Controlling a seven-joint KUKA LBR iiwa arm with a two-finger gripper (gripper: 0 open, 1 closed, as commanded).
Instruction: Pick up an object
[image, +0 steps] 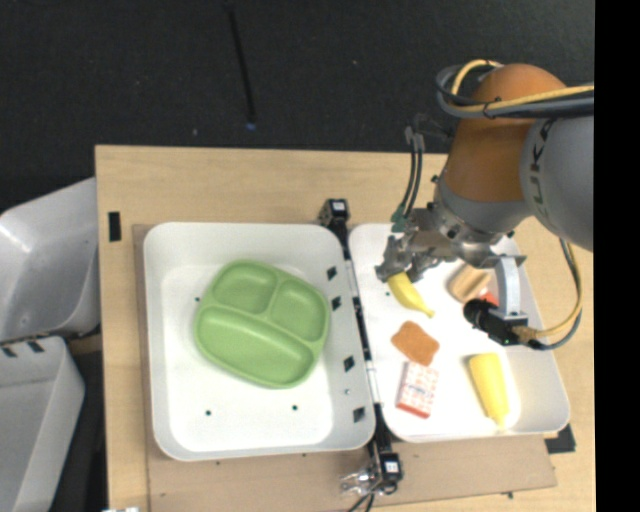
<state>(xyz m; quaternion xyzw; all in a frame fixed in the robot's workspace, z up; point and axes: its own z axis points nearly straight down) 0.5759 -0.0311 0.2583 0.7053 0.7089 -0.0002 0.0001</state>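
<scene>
Gripper over the banana
The gripper (402, 262) sits low at the banana's (410, 294) far end, apparently for a grasp; whether it grips, I cannot tell.

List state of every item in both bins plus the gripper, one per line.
green divided plate: flat in left bin, nothing on it
small banana: right bin, right under the gripper
orange piece: lying flat, untouched
red-white packet: lying flat
yellow corn-like piece: lying near the right bin's right side
gripper: low over the banana; fingers unclear
</scene>
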